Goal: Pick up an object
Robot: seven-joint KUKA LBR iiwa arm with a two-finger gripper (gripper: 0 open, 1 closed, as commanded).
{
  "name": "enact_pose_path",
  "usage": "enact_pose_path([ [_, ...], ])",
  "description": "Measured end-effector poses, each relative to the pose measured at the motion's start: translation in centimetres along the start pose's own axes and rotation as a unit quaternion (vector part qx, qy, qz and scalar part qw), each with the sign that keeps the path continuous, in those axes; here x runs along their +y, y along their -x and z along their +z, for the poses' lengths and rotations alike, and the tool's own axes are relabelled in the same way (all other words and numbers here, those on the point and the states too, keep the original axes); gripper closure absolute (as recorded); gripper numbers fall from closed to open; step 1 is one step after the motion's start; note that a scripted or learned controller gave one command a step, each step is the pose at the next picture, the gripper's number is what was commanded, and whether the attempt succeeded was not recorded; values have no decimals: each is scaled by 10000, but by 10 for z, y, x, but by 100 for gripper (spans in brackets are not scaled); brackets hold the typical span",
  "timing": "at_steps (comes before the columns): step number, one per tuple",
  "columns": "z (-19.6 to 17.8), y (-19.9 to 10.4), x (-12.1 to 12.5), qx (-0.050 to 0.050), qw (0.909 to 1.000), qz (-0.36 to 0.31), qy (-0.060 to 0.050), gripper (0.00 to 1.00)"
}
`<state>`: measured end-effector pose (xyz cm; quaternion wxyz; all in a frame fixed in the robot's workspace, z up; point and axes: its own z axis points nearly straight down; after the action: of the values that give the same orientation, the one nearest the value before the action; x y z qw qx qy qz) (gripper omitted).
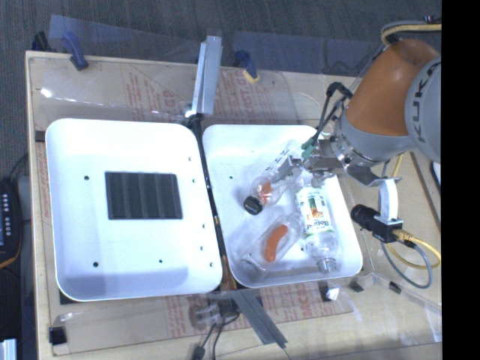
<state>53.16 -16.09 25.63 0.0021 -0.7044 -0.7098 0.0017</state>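
My gripper (313,162) hangs over the upper right part of the right bin (225,148), beneath the orange-banded wrist. Just left of it lies a clear bottle (271,182) with a black cap and something orange inside, slanting down to the left; its upper end reaches right up to the gripper. Below the gripper a clear bottle with a white and green label (316,214) lies lengthwise along the bin's right wall. A clear packet holding an orange piece (275,242) rests near the bin's front.
The left bin (75,148) shows a dark ribbed rectangle (143,195) in its floor. A grey metal bar (205,77) stands at the back between the bins. Blue clamps (75,55) hold the bench sheet.
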Motion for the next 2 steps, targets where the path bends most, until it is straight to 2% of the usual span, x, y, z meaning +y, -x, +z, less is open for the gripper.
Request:
enact_pose_path([
  [1,131,-8,-3,1,9999,-159,-5,0],
  [2,163,42,-43,-2,9990,-451,33,0],
])
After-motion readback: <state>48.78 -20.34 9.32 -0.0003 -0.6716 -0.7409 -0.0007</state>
